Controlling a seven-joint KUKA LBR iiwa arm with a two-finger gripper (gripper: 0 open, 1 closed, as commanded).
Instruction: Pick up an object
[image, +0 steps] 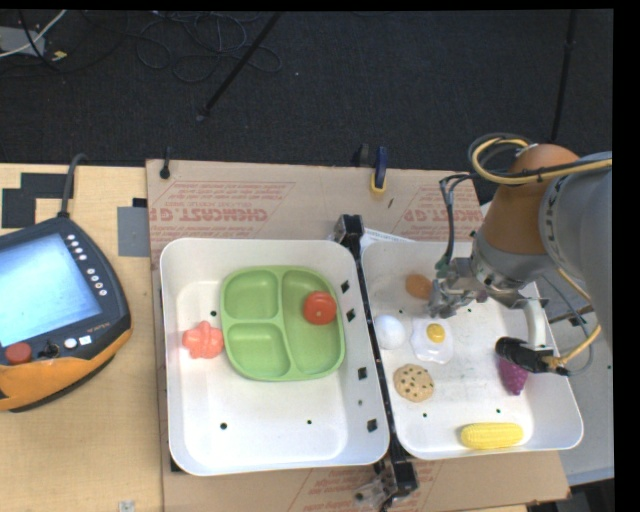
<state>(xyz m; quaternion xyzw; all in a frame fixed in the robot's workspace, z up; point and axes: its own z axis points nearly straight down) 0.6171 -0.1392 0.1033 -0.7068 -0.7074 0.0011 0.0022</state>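
Note:
The right bin (560, 420) holds a fried egg (433, 340), a white egg (389, 329), a cookie (413, 382), a yellow corn cob (491, 435), a purple piece (512, 376) and a brown piece (417, 286). My gripper (447, 298) hangs over the bin's far middle, just above the fried egg and right of the brown piece. Nothing shows between its fingers. In the left bin (190, 420) a green divided plate (280, 325) bears a red tomato (320, 308), with a pink toy (204, 341) to its left.
A teach pendant (55, 300) lies on the bench to the left of the bins. Cables loop off the arm (545, 215) over the right bin's far right side. A blue clamp (379, 170) stands on the cardboard behind the bins.

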